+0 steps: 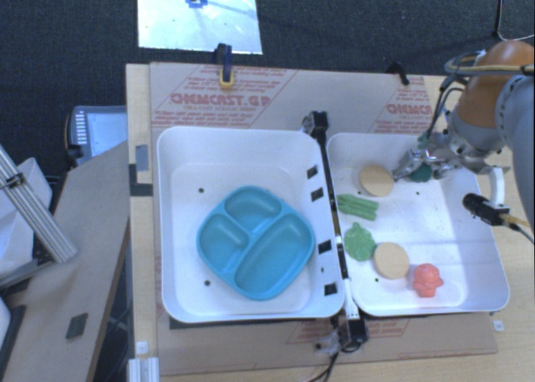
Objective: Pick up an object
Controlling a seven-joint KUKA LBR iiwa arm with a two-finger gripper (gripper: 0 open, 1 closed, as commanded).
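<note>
Counter (251,88): carries two white bins side by side.
Left bin (180,205): holds a blue divided plate (255,242).
Right bin (468,288): holds the loose items to pick from.
Arm: reaches in from the right, low over the right bin's far corner.
Claw (415,170): just beside the upper tan disc (376,180); how it is set cannot be told, and no item is seen in its grip.
Green pieces: bean pod (358,206) and leafy shape (359,242), near the divider.
Lower tan disc (390,260): touching nothing, beside the red piece (426,279).
Advice: the upper disc looks the nearest target; centre over it, descend straight and close on its edges, since a flat disc may slip.
</note>
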